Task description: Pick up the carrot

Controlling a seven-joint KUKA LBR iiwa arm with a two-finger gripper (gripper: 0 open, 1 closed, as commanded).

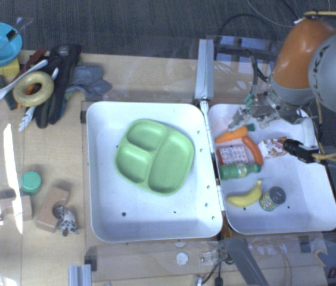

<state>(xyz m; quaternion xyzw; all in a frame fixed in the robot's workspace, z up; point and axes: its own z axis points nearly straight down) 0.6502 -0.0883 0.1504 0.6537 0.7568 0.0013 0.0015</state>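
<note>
One fixed camera looks down on me at a slant from above the counter [49,159], far enough to take in both bins, left [96,219] and right [311,213]; my arm [329,58] enters at upper right.

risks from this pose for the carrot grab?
1. The carrot lies tight against the red sausage-like item and the red-patterned box; the pincer could well catch or drag a neighbour.
2. It sits beside the bin's left wall, leaving little room on that side, so a fingertip might strike the wall.
3. The pincer hovers just above the carrot's right end, so an off-centre grip could let it slip out.
</note>
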